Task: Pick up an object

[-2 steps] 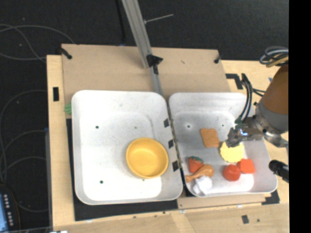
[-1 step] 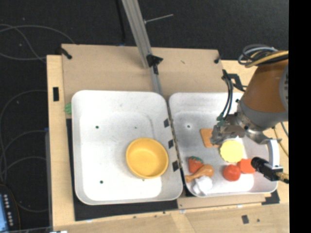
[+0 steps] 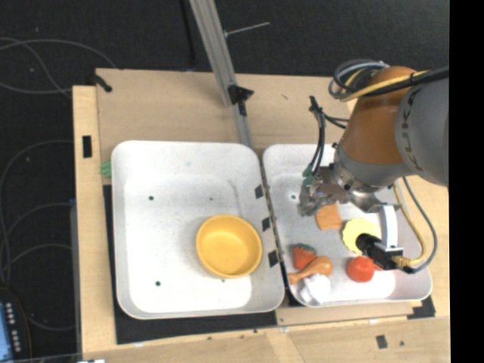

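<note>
Right white bin: hand low beside small orange block, grip apparently indiscernible; toys crowd front edge. Left bin: yellow plastic bowl, open floor around.

no readable text, labels, numbers or signs anywhere

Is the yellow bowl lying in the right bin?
No, the yellow bowl lies in the left bin, while the right bin holds the small toys under the arm.
</note>
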Controlling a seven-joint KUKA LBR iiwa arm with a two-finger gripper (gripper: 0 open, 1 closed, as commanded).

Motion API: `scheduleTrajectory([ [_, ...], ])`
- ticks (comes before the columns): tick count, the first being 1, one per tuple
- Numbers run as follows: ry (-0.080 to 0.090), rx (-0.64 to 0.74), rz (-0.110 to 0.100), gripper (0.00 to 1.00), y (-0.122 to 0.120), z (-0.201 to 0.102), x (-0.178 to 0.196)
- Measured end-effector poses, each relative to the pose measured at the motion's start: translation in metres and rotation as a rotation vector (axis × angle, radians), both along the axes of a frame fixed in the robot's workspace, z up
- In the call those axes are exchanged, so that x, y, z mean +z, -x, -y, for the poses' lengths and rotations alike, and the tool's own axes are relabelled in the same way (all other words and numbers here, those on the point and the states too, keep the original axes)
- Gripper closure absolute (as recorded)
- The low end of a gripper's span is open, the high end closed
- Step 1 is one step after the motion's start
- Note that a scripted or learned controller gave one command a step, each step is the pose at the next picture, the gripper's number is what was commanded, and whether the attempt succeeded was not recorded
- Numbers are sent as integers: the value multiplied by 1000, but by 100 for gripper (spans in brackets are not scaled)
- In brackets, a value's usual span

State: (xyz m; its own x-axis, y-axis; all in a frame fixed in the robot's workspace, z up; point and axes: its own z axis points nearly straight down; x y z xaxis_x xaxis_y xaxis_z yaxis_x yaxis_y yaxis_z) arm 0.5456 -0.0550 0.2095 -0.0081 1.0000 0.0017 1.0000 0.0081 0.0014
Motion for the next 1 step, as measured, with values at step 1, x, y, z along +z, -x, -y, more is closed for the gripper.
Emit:
scheduleTrajectory([
  [1, 0, 0, 1, 100, -26, -51, 2],
])
